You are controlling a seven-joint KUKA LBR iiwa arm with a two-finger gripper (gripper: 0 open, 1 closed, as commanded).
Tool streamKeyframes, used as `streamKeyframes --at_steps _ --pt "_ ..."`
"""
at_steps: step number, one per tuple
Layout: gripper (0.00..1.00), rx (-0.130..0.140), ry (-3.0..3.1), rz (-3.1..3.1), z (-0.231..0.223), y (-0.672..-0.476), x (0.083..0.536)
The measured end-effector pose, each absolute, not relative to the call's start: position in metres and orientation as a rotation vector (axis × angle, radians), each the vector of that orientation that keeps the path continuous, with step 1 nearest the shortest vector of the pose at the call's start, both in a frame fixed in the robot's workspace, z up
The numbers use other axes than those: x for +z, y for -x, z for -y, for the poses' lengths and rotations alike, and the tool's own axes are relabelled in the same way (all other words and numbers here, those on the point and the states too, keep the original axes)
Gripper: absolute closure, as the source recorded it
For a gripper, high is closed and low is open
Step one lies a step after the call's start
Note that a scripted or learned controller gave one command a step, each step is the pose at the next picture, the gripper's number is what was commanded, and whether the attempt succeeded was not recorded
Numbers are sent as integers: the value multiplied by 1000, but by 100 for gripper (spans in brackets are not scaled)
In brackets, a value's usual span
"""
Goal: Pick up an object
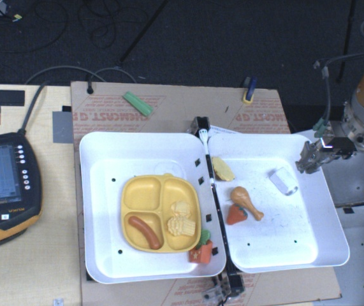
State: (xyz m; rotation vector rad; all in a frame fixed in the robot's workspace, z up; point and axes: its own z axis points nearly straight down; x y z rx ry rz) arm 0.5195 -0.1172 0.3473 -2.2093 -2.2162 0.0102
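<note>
My gripper (309,159) hangs at the right bin's (334,234) far rim, w/ nothing held; can't tell its state. Left of it: cup (284,182) nearest, drumstick (247,202) beyond. Risk: clipping the rim, or the cup rolling off.

Tool (309,160) at right bin's (334,247) right rim; drumstick (247,202), clear cup (283,182) inside.

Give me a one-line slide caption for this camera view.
Hand poised at right bin's edge; drumstick inside, sausage on yellow tray at left.
</note>
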Motion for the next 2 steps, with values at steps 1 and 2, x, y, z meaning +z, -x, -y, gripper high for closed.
streamKeyframes --at_steps 1,2 --pt "100 11 2207 2218 52 -483 270" --pt "100 6 2207 2223 -25 -475 235"
